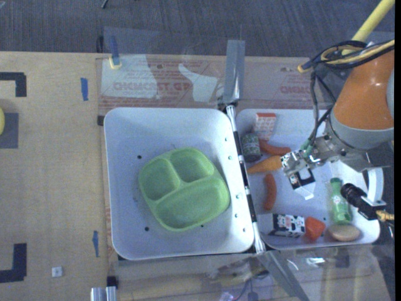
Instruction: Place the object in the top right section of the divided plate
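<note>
A green divided plate (183, 188) lies in the left white bin (125, 130), with two small sections at its upper side and one large section below. My gripper (297, 167) hangs over the right bin (369, 231), just right of an orange carrot (266, 165). Its fingertips sit above the bin floor, and I cannot make out anything between them. Several toy foods lie around it in the right bin.
The right bin holds a red sausage (269, 191), a second red sausage (274, 148), a dark can (251, 147), a white-and-red box (265, 123), a black-and-white carton (287, 224), a red piece (314, 229), a green bottle (339, 200) and a tan bun (344, 233).
</note>
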You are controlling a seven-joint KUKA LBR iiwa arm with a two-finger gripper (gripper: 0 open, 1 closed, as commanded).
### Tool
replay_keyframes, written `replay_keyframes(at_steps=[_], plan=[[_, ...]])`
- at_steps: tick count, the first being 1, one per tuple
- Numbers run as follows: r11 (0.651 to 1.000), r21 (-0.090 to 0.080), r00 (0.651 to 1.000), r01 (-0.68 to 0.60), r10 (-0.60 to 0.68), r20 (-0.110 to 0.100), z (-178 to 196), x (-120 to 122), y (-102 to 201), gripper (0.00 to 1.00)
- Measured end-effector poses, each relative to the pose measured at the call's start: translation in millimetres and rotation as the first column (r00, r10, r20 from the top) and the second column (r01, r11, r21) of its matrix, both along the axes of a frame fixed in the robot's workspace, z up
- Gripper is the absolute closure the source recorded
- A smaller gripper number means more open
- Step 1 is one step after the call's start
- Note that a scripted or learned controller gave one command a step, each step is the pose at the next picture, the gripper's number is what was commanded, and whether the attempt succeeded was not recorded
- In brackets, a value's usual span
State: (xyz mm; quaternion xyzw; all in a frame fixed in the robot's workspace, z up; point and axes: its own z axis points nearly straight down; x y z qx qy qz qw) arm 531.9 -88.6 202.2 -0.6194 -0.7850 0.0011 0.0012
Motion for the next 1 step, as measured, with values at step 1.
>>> replay_keyframes(at_steps=[1], plan=[[0.986, 0.0, 0.986, -0.169, 0.169, 0.003, -18.3, 43.1, 86.2, 1.0]])
